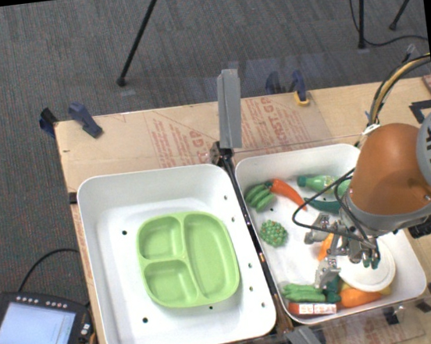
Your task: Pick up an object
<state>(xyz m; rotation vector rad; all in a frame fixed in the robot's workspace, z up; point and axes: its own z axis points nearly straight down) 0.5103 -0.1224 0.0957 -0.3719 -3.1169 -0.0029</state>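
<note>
2 bins (96, 222), 1 tray (188, 259), 2 carrots (287, 190)

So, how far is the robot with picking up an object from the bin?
Done: the arm has reached into the right bin, with its gripper low among the toys near the white plate. In hand: nothing that I can confirm; the grip itself is too cluttered to read. Left: lifting an object clear. The carrot and broccoli lie untouched, and the green tray sits in the left bin.

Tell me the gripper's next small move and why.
Probably a short descent. The gripper hangs in the right bin over a cluster of toy food: a green piece, an orange piece and a white disc. Nothing shows between its fingers, so lowering onto the green piece seems the likeliest step.
</note>
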